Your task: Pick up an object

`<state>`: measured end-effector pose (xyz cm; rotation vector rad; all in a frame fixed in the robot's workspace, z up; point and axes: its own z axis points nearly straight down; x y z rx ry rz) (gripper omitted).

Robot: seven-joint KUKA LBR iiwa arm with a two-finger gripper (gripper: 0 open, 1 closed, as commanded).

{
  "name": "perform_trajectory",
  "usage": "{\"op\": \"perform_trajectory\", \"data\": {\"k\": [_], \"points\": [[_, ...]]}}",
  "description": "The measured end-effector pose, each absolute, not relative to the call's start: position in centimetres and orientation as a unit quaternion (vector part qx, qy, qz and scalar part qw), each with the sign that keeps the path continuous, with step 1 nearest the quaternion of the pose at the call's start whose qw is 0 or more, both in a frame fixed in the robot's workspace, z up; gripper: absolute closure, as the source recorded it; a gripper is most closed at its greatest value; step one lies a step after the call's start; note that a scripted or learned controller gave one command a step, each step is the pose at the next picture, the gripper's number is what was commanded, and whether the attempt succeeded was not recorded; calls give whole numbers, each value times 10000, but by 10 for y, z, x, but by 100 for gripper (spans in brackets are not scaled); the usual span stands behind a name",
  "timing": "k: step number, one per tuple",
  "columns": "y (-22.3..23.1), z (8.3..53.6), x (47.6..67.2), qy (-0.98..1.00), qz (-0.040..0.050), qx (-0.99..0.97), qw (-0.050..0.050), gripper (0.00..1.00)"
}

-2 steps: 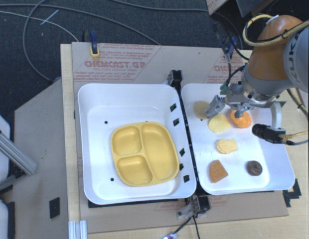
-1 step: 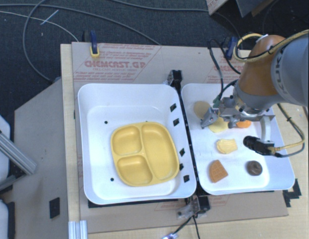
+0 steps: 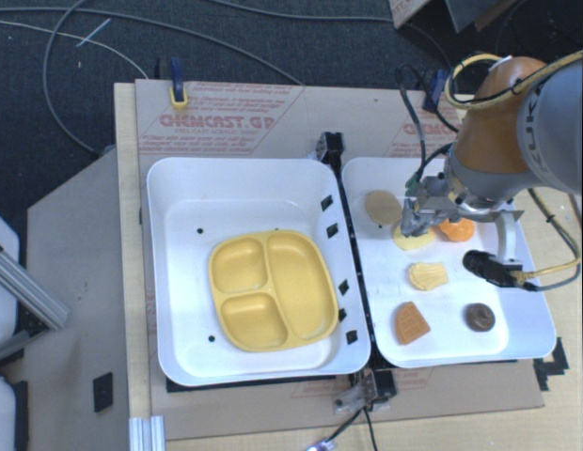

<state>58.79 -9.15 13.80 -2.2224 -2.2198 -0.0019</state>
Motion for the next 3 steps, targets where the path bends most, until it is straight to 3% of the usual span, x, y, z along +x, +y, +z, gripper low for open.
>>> {"op": "perform_trajectory", "data": {"k": [1,2,3], "points": [[-98,199,593,-7072,-16,-7070,-23,100],[-98,227,594,-7074,-13,-7068,-15,100],[-46,218,581,-7081,5,-7061,16,100]]}}
